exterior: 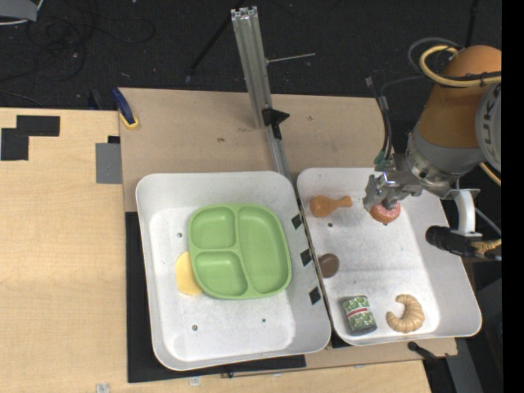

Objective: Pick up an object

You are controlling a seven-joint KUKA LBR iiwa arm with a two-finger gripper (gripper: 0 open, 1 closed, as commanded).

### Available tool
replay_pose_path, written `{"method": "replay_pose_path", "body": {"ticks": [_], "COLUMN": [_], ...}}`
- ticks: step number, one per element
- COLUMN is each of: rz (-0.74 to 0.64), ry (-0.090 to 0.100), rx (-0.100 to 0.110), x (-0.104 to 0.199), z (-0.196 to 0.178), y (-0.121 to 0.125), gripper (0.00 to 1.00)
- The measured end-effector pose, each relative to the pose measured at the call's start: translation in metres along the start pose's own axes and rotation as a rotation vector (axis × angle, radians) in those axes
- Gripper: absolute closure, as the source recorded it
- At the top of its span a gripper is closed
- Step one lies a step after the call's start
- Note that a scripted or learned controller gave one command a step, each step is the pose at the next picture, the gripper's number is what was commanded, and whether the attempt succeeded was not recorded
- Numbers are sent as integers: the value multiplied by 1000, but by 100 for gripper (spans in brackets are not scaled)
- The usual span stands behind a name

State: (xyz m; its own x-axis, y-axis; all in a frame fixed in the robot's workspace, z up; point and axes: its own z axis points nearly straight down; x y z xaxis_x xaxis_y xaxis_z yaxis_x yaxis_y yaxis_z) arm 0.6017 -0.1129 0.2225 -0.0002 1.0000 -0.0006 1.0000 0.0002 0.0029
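Nearest the camera, a croissant [407, 313] and a small green can [358, 314] are lying side by side at the front of the right bin [458, 322], with a brown round lump [327, 264] sitting further back near that bin's left wall. Behind those, an orange drumstick-shaped toy [328, 206] is resting close to the far left corner. Over in the left bin [160, 334], a green divided plate [240, 250] is partly covering a yellow piece [186, 274].

The pincer [385, 201] is hanging over the back of the right bin, and a pinkish-red round object [386, 212] is showing right at its tip. Whether that object is being gripped or merely sitting under the tip I cannot tell — the fingers are lost against the dark wrist body, so their spread cannot be read either.

As for risk, a round thing is likely to be slipping sideways if the fingers are catching it off-centre, and it could be rolling toward the drumstick toy just beside it. An early lift — before any firm closure — would probably be leaving it behind in the bin.
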Motion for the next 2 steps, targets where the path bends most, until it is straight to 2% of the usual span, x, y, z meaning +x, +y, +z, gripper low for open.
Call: {"method": "replay_pose_path", "body": {"ticks": [1, 2], "rz": [-6, -4], "ry": [3, 2], "rx": [5, 7], "x": [58, 106], "z": [-8, -1], "y": [-2, -5], "gripper": [100, 100]}}
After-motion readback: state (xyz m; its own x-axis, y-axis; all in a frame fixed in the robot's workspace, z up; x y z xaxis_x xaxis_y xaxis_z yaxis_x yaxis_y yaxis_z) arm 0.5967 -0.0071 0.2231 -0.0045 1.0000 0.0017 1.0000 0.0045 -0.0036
